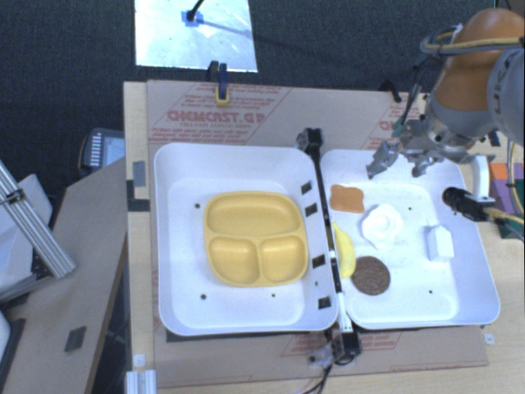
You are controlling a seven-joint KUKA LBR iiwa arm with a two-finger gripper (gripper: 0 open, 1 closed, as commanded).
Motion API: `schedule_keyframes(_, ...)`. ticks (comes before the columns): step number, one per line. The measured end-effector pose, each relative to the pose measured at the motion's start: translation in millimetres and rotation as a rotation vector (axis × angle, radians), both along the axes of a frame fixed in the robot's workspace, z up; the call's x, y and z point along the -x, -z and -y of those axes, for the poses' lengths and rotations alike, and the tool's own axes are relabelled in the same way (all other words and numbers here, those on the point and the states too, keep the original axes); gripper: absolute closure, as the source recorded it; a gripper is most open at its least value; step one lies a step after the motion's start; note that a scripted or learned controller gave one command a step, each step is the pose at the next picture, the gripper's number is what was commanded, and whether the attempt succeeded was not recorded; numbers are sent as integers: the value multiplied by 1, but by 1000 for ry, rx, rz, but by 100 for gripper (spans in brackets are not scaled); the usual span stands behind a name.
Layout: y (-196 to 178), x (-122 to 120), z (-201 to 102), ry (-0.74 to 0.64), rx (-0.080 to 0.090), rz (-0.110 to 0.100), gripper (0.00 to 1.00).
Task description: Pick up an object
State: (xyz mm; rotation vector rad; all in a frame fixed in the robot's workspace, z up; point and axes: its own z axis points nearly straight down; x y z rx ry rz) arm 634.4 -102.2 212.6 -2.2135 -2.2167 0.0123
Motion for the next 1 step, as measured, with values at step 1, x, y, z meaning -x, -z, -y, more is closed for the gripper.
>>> schedule_keyframes(1,-8,-3,0,-2,1,13,0)
